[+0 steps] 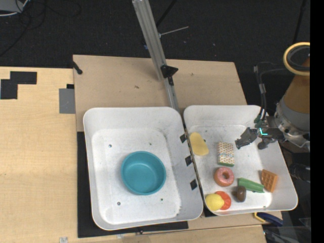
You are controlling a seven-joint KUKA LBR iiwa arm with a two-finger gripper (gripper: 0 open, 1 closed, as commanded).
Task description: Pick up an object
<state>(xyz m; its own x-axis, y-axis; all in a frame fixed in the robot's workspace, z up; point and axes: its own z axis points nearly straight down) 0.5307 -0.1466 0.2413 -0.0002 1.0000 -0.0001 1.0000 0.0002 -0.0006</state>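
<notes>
Overhead, 2 shallow white bins sit side by side on the bench, the left bin (96, 123) and the right bin (212, 116) touching along a middle edge held by small black clips. At the right edge the grey arm (298, 103), with its orange band, reaches in over the right bin's right rim. Its gripper (255, 140) hangs above the far right part of that bin with its 2 dark fingers spread apart and nothing between them. The left bin holds 1 thing, a teal bowl (144, 172), upright, a little near of the bin's middle. The right bin holds 7 small things. A yellow piece (199, 145) lies by its left wall. A speckled block (226, 153) sits near the middle, left of the gripper and apart from it. Just nearer is a pink donut (224, 176). A green piece (251, 185) lies to the donut's right, with an orange waffle (269, 179) beside it near the right wall. At the near edge sit a red and yellow fruit (218, 200) and a dark brown lump (240, 193), close together. A grey metal rail (152, 34) slants up from between the bins to the far side.
</notes>
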